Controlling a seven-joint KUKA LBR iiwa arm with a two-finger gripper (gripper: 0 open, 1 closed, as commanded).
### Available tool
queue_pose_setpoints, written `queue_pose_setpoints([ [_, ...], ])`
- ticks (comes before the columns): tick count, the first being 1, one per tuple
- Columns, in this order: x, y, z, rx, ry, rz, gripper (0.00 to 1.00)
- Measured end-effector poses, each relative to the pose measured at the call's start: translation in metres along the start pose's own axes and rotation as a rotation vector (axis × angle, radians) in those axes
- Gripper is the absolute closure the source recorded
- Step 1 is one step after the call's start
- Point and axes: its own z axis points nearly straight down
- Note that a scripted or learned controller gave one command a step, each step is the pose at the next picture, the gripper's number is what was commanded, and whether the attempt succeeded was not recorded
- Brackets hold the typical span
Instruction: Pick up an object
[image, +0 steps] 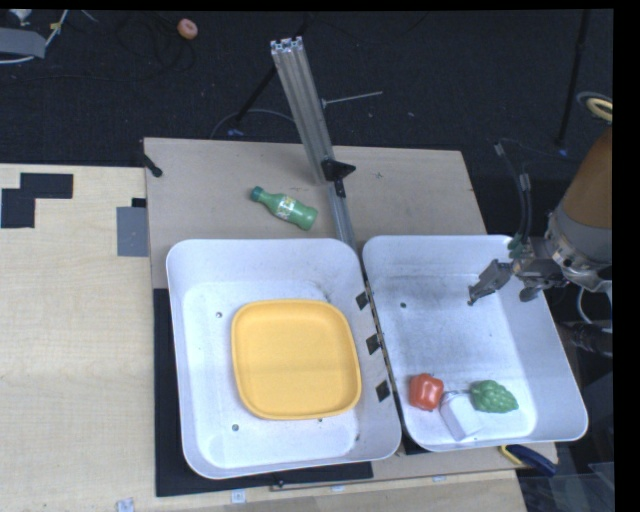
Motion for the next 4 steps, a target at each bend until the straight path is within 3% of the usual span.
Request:
queue_pose_setpoints([
  [2, 0.004, -0.011, 0.107, 0.004, 0.001, -0.001, 0.00],
  [3, 0.003, -0.010, 0.094, -0.001, 0.000, 0.001, 1.00],
  [4, 0.000, -0.004, 0.051, -0.004, -0.001, 0.001, 1.00],
])
